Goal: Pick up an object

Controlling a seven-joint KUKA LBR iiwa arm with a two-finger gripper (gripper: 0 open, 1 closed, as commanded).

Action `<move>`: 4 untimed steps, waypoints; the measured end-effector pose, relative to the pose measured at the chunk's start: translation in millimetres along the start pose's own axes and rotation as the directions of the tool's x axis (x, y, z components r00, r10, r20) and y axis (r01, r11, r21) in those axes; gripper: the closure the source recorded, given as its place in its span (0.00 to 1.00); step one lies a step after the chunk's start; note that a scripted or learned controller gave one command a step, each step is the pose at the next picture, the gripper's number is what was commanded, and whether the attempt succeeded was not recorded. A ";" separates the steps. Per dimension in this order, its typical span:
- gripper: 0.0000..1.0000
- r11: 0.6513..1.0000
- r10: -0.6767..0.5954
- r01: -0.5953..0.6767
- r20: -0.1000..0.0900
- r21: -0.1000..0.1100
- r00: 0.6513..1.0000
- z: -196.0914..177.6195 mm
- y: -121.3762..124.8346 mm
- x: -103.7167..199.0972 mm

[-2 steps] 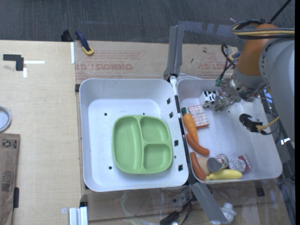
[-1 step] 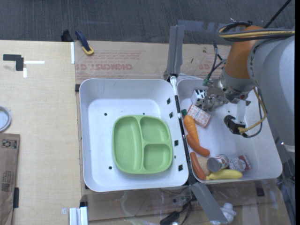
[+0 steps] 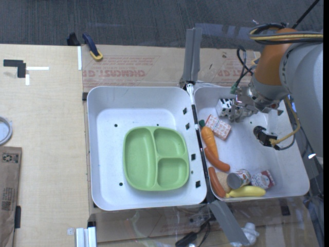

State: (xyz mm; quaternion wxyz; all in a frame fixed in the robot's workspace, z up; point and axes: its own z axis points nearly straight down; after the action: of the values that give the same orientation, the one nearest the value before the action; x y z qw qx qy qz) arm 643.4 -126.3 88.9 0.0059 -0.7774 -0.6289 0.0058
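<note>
Arm: grey KUKA arm (image 3: 303, 60) with an orange band (image 3: 272, 60) above the wrist, reaching in from the right over the back of the right bin.
Gripper: gripper (image 3: 237, 109) low over the back left part of the right bin, just beside a small black-and-white object.
Fingers: their state cannot be told; the metal parts blur together and nothing is seen clearly between them.
Left bin: white bin (image 3: 103, 138) holding a light green divided plate (image 3: 156, 158) with three compartments, lying flat near the middle.
Right bin: white bin (image 3: 288, 158) holding the loose items listed below.
Black-and-white object: small spotted piece (image 3: 224, 105) at the back left of the right bin, touching or nearly touching the gripper.
Pink packet: chequered pink and white packet (image 3: 218, 127) in front of the spotted piece, near the bin's left wall.
Carrot: orange carrot (image 3: 208, 140) along the left wall, just below the packet.
Sausage: red-orange sausage (image 3: 217, 164) beside the carrot's lower end.
Second sausage: similar red-orange piece (image 3: 216, 181) at the front left corner.
Can: small grey can (image 3: 236, 180) on its side near the front wall.
Banana: yellow banana (image 3: 248, 192) against the front wall, touching the can.
Red-and-white packet: small wrapper (image 3: 263, 179) right of the can.
Worktop: pale wooden worktop (image 3: 41, 138) to the left of the bins.
</note>
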 end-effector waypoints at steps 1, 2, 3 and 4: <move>0.00 1.000 -0.002 0.002 0.002 -0.007 1.000 -0.7 -1.9 2.2; 0.00 1.000 -0.020 0.020 0.003 -0.004 1.000 -0.2 -3.1 11.7; 0.00 0.999 -0.051 0.051 0.001 -0.016 0.999 -5.6 -33.9 -49.0; 0.00 0.992 -0.121 0.121 0.007 0.020 0.993 -8.3 2.3 19.0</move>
State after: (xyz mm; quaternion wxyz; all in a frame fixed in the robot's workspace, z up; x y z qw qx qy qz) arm 649.8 -108.2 97.1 0.0113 -0.7377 -0.6748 0.0148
